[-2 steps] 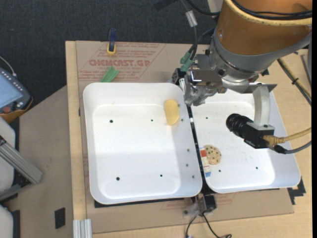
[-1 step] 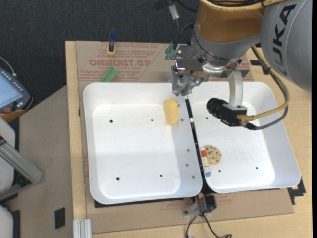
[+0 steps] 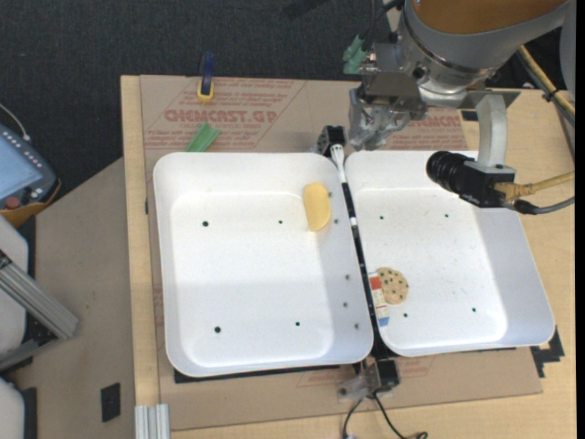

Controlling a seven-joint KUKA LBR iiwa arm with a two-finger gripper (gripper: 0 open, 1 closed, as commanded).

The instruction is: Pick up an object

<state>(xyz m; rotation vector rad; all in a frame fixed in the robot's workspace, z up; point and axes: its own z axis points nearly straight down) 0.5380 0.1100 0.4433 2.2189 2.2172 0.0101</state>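
Approach step, I judge: the tool [image 3: 370,133], whose state I cannot tell, hangs at twelve o'clock, and must next descend toward the yellow object [image 3: 317,207].

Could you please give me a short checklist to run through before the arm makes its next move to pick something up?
1. Target in view: yellow piece lies in the left bin, near its right wall: ok.
2. Second option: cookie in the right bin, by the divider: ok.
3. Hand over a target: it sits above the bins' far edge: not ok.
4. Hand state: cannot tell.
5. Something held already: cannot tell.
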